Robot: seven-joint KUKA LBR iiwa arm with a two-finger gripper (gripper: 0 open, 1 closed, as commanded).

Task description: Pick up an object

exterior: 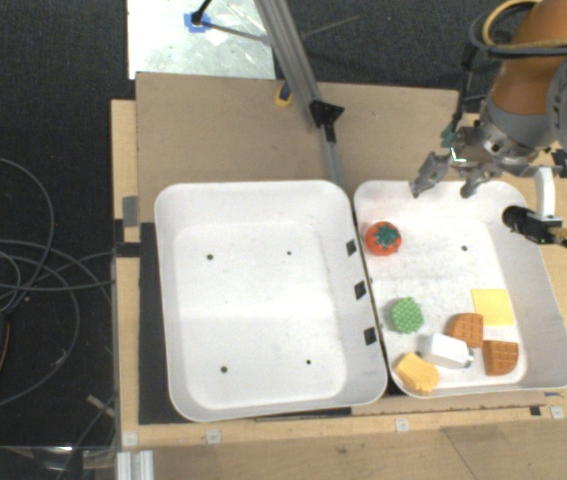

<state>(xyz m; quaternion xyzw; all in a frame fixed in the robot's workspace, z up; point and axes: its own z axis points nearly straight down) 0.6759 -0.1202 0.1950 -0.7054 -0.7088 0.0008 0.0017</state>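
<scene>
My gripper [447, 183] hangs over the far rim of the right bin [533, 298], its two fingers spread apart with nothing between them. Below it and to the left a red tomato-like toy [383, 238] lies near the bin's left wall. A green bumpy ball [406, 315] rests further toward the front. At the front right sit a yellow block [492, 305], two orange waffle pieces [467, 328] [500, 357], a white block [447, 350] and a yellow wedge [417, 372].
The left bin [253, 298] stands beside the right one, with black clips [360, 290] along their shared edge. A grey pole [293, 53] slants across the brown board at the back. Cables lie on the dark floor at left.
</scene>
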